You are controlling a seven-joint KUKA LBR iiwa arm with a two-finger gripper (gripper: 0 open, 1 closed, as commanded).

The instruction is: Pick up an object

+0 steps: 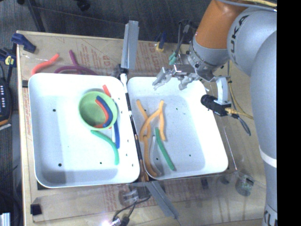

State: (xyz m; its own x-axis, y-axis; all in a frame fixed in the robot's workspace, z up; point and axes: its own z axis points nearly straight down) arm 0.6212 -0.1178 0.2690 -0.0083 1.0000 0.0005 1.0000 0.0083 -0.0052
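Note:
My gripper [173, 79] hangs over the far edge of the right bin [202, 140], its two metal fingers [160, 79] spread apart with nothing between them. Below it in that bin lie several orange rubbery strips [149, 126] and a green strip [164, 155], tangled toward the bin's left side. The left bin [56, 140] holds a green bowl [94, 108] with red and blue strips across it, and a light green strip [110, 145] curling toward the front.
Red and purple strips [61, 65] lie on the bench behind the left bin. A grey metal bar [130, 44] stands at the back between the bins. A black connector and cables [217, 105] hang off the arm at the right bin's right edge.

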